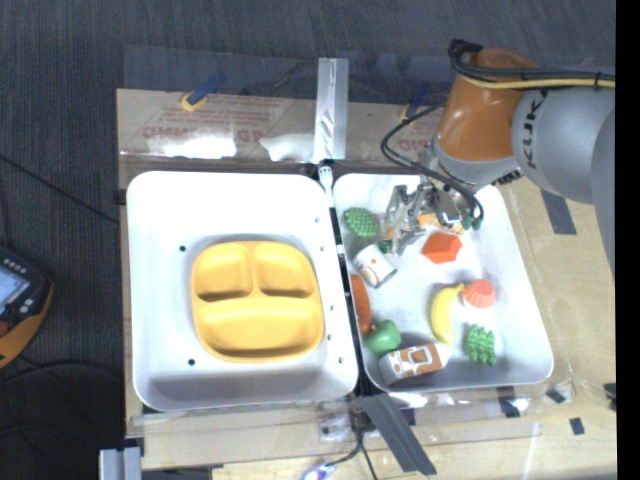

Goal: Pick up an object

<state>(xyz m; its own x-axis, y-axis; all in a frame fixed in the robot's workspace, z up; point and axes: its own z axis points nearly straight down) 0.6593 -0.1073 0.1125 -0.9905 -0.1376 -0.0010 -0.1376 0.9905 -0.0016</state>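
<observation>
Gripper [403, 220] hangs low over the upper part of the right bin [520, 268]; you can't tell its opening or whether anything is held. Nearest candidates: green ridged object [361, 221] just to its left, small white carton [374, 265] below-left, red block [441, 247] to its lower right.

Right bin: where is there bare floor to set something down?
Right bin: a bare strip runs along the right wall, beside the red block and above the green spiky toy. The left side is crowded, from the green ball down to the banana.
</observation>
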